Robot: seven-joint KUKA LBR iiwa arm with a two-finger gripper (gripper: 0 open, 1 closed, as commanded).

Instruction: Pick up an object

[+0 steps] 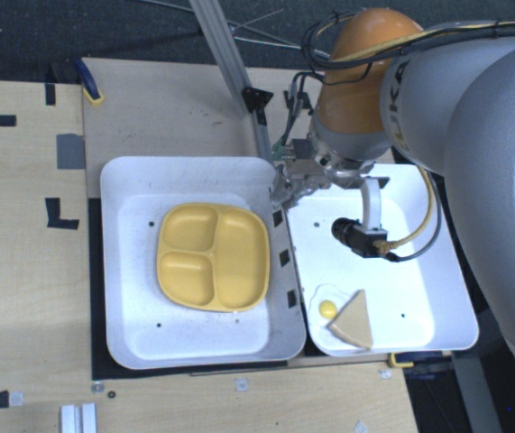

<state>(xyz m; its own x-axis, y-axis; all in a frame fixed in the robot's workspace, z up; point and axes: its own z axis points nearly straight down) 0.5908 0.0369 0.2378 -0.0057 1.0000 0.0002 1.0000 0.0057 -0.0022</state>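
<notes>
You are looking down on a tan counter (167,106) carrying 2 shallow white bins. The left bin (131,332) holds a yellow divided plate (214,256) with 3 compartments, lying flat near its middle. In the right bin (437,314), at the lower centre of the frame, a tan wedge (354,321) lies just beside a small yellow ball (327,310). The claw (286,188) hangs over the bins' shared edge, above the right bin's upper left corner; you probably cannot tell its finger state from here. Dark floor runs across the top, with black tape marks on the counter at left.
</notes>
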